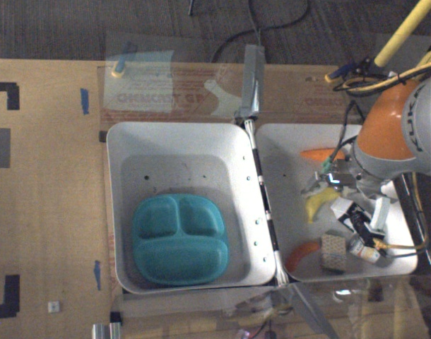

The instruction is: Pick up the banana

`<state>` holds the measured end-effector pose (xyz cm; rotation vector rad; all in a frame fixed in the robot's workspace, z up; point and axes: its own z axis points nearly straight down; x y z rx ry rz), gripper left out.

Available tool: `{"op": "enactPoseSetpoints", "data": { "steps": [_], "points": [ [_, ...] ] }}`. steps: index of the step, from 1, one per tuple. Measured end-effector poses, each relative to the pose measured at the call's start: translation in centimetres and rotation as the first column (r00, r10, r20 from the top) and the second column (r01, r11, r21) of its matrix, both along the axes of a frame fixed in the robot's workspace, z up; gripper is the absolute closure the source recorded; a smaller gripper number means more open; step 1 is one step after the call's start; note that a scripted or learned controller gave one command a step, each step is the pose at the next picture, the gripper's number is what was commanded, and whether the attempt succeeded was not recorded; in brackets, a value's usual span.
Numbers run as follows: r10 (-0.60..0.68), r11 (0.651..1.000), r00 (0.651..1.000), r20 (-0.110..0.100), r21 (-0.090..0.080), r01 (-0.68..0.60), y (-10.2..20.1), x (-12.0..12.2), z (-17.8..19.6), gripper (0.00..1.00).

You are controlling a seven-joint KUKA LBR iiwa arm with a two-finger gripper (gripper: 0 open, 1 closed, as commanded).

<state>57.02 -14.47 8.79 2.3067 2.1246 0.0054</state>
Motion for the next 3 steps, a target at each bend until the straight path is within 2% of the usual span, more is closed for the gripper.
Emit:
{"op": "enactPoseSetpoints", "data": {
  "steps": [1,2,3],
  "points": [
    [-0.008,1.000,1.000,0.003,-0.002,0.008,-0.4,0.0,1.0,1.00],
    [-0.014,1.000,1.000,0.005,-0.002,0.014,-0.7,0.0,2.0,1.00],
    [-0.114,0.993,0.993,-0.005,0.001,0.114,2.8,5.3,13.5,1.00]
  ]
}}
